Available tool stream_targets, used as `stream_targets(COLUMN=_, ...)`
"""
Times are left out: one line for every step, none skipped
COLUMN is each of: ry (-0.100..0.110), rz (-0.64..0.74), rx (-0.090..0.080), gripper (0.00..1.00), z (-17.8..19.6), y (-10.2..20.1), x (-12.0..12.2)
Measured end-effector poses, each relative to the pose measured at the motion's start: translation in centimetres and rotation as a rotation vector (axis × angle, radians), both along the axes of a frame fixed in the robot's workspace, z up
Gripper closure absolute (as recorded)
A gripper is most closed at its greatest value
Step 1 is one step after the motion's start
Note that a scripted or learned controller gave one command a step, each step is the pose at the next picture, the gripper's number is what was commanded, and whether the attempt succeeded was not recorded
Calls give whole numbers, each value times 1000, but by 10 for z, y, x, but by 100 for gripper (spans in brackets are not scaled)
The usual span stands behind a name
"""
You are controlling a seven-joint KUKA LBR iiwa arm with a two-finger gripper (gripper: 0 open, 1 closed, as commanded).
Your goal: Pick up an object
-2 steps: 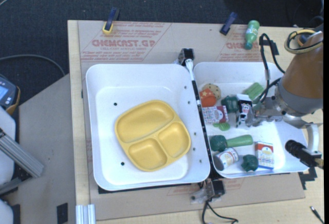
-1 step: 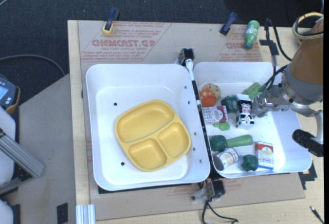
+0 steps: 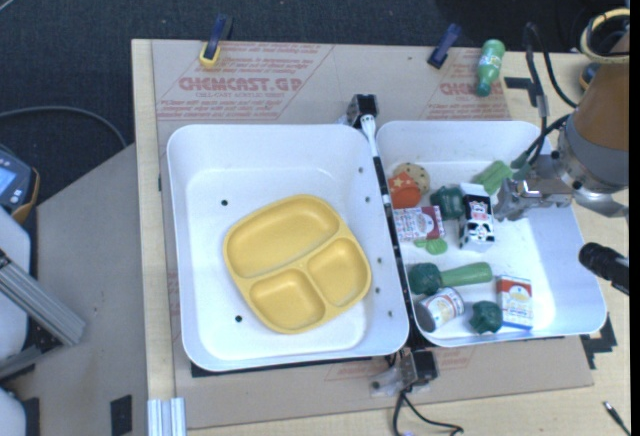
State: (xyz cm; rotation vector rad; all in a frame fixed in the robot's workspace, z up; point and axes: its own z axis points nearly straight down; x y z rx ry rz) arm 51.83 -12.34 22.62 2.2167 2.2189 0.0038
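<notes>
Brown board under both bins; from my seat the arm [image 3: 600,134] hides part of the right bin [image 3: 560,254]. Gripper [image 3: 515,194] sits low over the bin's far side, grip unreadable. Cow toy [image 3: 478,222] lies just left of it. Left bin [image 3: 200,174] holds a yellow tray [image 3: 297,262].

The arm [image 3: 600,139] is cut off by the right edge of the picture. Its wrist hides part of the right bin [image 3: 560,309]. The jaws are too blurred to read, and the small carton's [image 3: 516,302] label is too small to read.
</notes>
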Motion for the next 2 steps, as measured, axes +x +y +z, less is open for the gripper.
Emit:
stream_targets(ry=6, rz=4, rx=4, gripper=100, z=1, y=44, x=-1)
stream_targets(ry=7, rz=6, rx=5, gripper=100, z=9, y=101, x=-11)
